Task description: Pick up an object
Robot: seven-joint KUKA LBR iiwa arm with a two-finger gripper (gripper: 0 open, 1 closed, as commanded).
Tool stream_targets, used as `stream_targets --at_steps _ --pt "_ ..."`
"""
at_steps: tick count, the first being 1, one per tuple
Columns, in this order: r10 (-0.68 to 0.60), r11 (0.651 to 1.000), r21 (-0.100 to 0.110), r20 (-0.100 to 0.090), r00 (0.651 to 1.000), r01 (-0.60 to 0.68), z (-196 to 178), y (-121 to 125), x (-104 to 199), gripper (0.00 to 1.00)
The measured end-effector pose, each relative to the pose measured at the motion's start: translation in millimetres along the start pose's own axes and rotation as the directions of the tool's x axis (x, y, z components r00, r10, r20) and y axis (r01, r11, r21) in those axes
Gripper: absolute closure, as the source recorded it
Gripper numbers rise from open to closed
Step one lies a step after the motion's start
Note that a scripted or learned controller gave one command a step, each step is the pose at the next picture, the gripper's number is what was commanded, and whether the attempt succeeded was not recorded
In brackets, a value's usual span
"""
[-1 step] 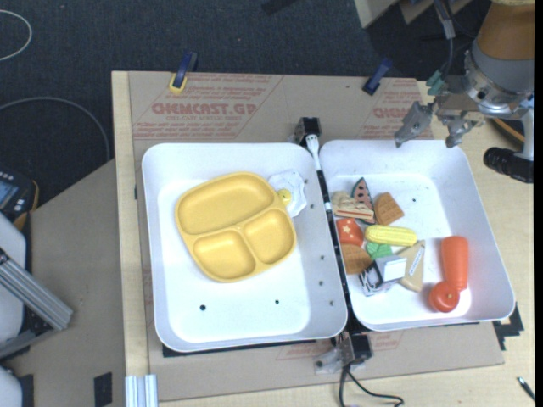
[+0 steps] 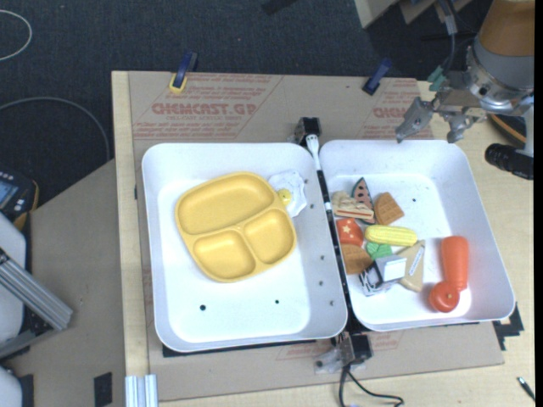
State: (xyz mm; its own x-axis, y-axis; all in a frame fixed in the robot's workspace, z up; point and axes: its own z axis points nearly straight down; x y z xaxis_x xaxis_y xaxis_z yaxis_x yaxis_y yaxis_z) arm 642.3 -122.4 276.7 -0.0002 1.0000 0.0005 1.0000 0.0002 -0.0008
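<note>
The end effector [image 2: 433, 124] hangs above the far rim of the right bin [image 2: 475, 185], its two fingers spread apart with nothing between them. Every candidate sits lower down in that bin: an orange bottle [image 2: 451, 271] lies alone toward the right wall, while a corn cob [image 2: 391, 236], a tomato piece [image 2: 349, 231], a pizza slice [image 2: 361, 191] and several bread-coloured bits are heaped near the left wall — touching and partly overlapping. The left bin [image 2: 170, 295] holds a yellow tray [image 2: 233, 225] with a fried egg [image 2: 287, 192] just beside its far right corner.

The likeliest failure, as I judge it, is a descent into the heap: the fingers could straddle two pieces and close on neither, or shove them against the divider. The bottle is rounded and may roll or squirt out of a pinch across its length. A drop straight from here would meet bare bin floor — a closing on nothing.
</note>
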Motion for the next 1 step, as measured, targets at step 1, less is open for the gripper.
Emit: stream_targets --at_steps 1 --pt "0.000 1.000 0.007 -0.001 1.000 0.000 64.0 -0.4 1.6 0.00"
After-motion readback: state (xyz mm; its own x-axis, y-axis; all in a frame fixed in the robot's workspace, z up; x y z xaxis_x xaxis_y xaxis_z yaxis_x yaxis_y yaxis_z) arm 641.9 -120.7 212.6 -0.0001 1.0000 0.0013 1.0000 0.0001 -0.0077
